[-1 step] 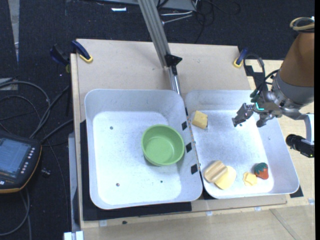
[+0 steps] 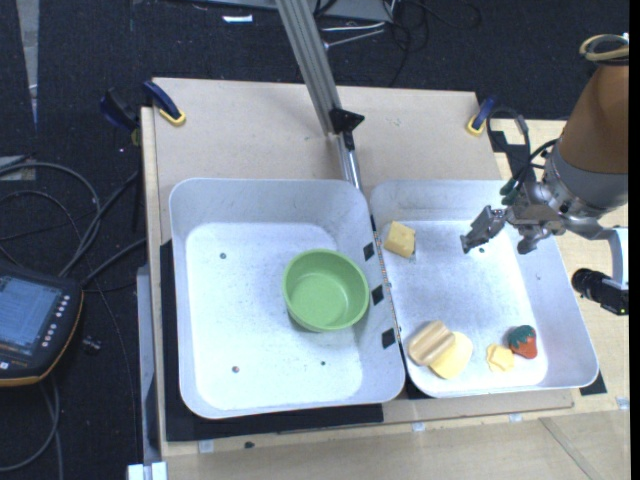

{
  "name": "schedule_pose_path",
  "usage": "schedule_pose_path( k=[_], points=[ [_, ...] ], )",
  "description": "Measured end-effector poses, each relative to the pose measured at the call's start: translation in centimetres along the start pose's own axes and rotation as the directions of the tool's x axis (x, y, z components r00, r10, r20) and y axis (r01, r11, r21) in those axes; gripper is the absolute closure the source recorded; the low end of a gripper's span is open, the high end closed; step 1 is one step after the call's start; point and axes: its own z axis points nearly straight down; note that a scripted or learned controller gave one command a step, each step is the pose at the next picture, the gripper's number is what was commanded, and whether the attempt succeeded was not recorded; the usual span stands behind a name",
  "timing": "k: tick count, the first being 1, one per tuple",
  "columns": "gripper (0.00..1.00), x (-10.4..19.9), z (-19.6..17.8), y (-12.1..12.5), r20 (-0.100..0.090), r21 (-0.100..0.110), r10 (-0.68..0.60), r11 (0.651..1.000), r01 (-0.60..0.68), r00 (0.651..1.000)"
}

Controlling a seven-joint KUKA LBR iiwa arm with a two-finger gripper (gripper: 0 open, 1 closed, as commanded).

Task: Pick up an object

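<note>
Two bins: a left bin and a right bin are carried side by side on the table.
Left bin contents: a green bowl is seen upright near the inner wall, toward the middle of that bin.
Right bin contents: a yellow block lies at the far inner corner; a pale bread-like piece rests at the near inner corner; a small yellow piece and a red and green item (possibly a toy strawberry) sit just beside each other near the front wall.
Gripper position: the gripper is held above the far part of the right bin, between the yellow block and the outer wall, apart from every object.
Gripper state: the dark fingers appear slightly spread with nothing between them; no object is clamped.
Nearest candidate: the yellow block is judged the closest thing, lying toward the inner wall from the gripper.
Handling: the block is judged light and fairly stiff, perhaps foam or plastic, with flat faces that should not slip much.
Where to hold: opposite flat sides are recommended, taken from above; the bin wall close by may crowd one finger.
Progress: the pick is judged not yet made.
</note>
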Motion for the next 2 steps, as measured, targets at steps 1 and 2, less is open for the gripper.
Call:
schedule_pose_path(
  k=[1, 2],
  points=[
    [0.00, 0.3, 6.2, 0.3, -0.001, 0.005, 0.000, 1.000, 0.000, 1.000],
    [0.00, -0.4, 10.7, 0.2, -0.001, 0.004, 0.000, 1.000, 0.000, 1.000]
  ],
)
